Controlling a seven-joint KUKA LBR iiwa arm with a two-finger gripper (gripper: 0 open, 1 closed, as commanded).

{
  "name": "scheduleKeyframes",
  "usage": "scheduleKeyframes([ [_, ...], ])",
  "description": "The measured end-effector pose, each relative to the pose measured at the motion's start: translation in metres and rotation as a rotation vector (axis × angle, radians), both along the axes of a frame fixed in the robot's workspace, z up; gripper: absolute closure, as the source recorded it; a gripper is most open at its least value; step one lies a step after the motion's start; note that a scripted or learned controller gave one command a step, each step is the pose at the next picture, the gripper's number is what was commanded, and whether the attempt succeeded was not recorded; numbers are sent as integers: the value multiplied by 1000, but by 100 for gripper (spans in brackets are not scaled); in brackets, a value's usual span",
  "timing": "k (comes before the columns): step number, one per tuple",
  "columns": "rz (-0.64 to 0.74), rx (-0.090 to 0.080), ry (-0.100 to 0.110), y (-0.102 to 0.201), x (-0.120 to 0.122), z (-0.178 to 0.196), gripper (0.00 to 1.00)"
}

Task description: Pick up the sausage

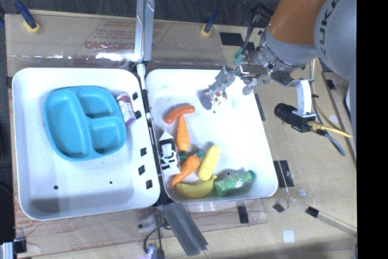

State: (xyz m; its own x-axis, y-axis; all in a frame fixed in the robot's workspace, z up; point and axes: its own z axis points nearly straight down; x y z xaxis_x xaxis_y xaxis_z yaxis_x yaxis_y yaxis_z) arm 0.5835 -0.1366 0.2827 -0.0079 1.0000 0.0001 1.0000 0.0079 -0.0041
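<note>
Grey and orange-banded, the arm reaches in from the right, its hand (213,96) tilted low over the right white bin (254,130); its grip cannot be made out. The short orange-red sausage (179,111) lies apart, just left and below the hand.

A single fixed camera looks down at a slant from above the bench (73,39), far enough back to take in both white bins: left bin (36,191), right bin (257,148). The arm (315,9) enters from the right.
</note>
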Motion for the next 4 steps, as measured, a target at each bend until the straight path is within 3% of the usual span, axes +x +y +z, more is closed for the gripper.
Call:
scheduleKeyframes([
  [1,-94,-1,-4,6,-2,156,0],
  [2,66,0,0,26,-26,160,0],
  [3,75,-1,1,102,39,48,0],
  [4,149,0,1,82,38,-93,0],
])
